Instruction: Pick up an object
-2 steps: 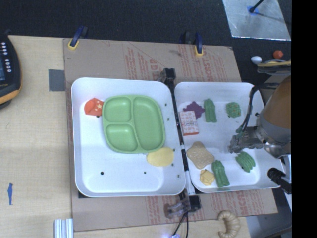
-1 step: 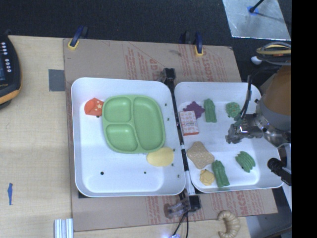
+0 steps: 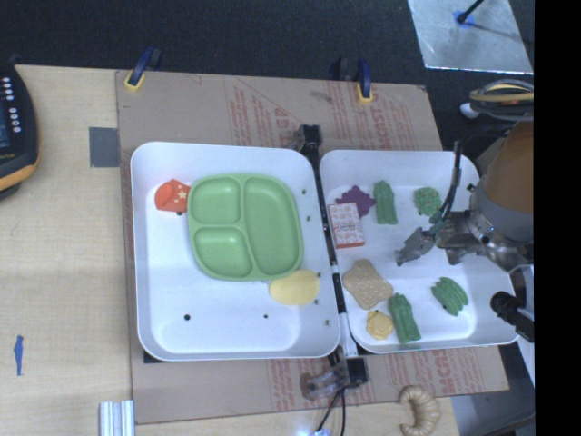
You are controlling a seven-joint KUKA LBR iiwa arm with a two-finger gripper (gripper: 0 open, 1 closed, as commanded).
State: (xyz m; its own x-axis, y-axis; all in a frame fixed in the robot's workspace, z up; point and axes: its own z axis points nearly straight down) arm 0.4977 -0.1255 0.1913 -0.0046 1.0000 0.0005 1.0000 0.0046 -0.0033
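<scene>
My gripper (image 3: 416, 245) hangs over the middle of the right bin (image 3: 399, 166), reaching in from the right. Its dark fingers point left and down over bare white floor, with nothing visibly between them. Around it in the right bin lie a purple grape bunch (image 3: 356, 197), a green pickle (image 3: 385, 203), a green leafy piece (image 3: 427, 200), a red and white carton (image 3: 346, 224), a tan bread slice (image 3: 367, 283), a small yellow piece (image 3: 379, 324), a green corn-like piece (image 3: 403, 318) and another green leafy piece (image 3: 449, 294).
The left bin (image 3: 163, 316) holds a green divided plate (image 3: 245, 225), a red piece (image 3: 171, 196) at its upper left and a yellow lemon-like piece (image 3: 294, 288) at its lower right. A tan curled object (image 3: 420, 409) lies on the cardboard below the bins.
</scene>
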